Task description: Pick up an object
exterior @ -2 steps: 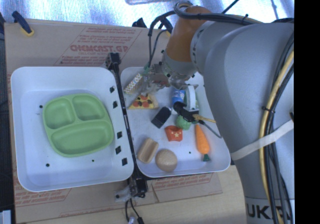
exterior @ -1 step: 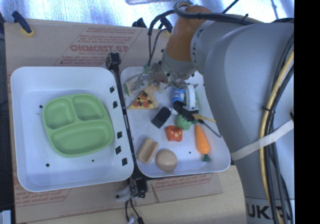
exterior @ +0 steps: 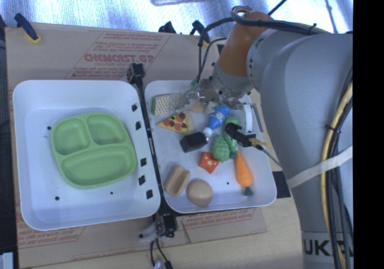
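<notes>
"UK" marks arm (exterior: 300, 117); cardboard (exterior: 114, 51) reads "CHEMCAST".

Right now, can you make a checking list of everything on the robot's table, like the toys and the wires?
Surface: cardboard-covered bench with two white bins, left bin and right bin, side by side.
Job's things: in the right bin, pizza slice, blue bottle, black block, green leafy toy, red piece, carrot, bread roll, round tan bun, ridged pale green piece.
Clutter: green divided plate in the left bin.
Grippers: gripper low over the right bin's far end; nothing seen held.
Cables: black cables run along the arm.
Surroundings: blue clamp at the bench's far left corner.
</notes>
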`<state>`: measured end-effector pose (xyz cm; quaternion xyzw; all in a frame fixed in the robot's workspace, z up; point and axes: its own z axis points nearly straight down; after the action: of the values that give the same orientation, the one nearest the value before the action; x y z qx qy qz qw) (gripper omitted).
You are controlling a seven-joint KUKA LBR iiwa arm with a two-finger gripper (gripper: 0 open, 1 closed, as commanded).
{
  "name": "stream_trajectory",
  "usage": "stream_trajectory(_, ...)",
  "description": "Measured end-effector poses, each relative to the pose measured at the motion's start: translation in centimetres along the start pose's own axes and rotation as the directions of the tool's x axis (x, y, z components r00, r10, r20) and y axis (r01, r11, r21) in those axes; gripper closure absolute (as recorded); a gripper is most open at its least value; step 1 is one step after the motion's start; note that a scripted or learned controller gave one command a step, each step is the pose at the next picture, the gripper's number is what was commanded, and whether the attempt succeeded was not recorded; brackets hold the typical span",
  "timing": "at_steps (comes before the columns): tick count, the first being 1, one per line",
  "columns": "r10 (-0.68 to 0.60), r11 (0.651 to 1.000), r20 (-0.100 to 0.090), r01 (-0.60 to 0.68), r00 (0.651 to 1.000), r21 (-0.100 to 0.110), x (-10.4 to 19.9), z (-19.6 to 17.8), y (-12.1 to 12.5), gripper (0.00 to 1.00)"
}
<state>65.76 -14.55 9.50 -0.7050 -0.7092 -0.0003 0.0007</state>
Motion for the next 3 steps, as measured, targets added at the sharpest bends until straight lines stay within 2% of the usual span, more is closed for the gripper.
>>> stream_trajectory(1,-0.005,1.0,-0.008,0.005,1.0,-0.004,-3.6,0.1,-1.4,0.0)
stream_trajectory(2,-0.015,1.0,-0.024,0.015,1.0,-0.006,-5.0,-0.2,-5.0,0.0)
stream_trajectory(3,-0.018,1.0,-0.018,0.017,1.0,-0.019,-4.9,-0.3,-7.2,0.0)
